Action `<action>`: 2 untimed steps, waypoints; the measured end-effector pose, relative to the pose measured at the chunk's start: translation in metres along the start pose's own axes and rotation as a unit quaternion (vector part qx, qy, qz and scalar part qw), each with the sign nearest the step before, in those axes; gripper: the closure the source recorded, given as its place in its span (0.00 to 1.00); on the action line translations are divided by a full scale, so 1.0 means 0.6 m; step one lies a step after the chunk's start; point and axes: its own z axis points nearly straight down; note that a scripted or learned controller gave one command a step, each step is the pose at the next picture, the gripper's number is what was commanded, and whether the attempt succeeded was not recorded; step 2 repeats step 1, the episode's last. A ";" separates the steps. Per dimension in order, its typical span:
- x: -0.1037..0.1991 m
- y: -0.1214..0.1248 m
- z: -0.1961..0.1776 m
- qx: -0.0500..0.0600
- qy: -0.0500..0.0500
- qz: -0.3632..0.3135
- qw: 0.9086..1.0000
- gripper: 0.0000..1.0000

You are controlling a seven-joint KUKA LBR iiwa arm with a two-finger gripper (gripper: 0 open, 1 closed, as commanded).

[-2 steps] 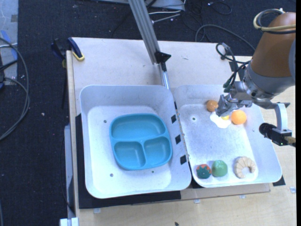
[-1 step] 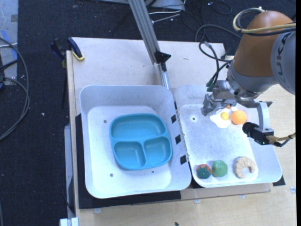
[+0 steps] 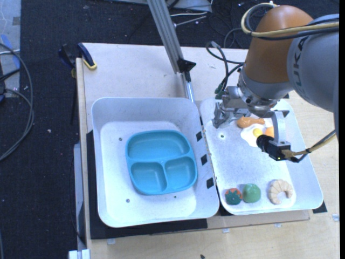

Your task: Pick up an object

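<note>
Two white bins sit side by side: one to the left of the hand, one beneath it. One blue divided tray lies in the left bin. Beside the hand lie one orange piece and one fried egg. Below the hand lie one strawberry-like piece, one green piece and one croissant.

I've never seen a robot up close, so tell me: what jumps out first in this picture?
The big grey arm with its orange band reaches in from the right, its gripper low over the right bin's far end. In the left bin lies a blue divided tray. Toy food sits along the right bin's near edge: a green piece and a pale croissant.
</note>
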 end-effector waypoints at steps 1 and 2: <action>0.078 0.002 0.011 0.001 0.000 0.000 1.000 1.00; 0.078 0.002 0.011 0.001 0.000 0.000 1.000 1.00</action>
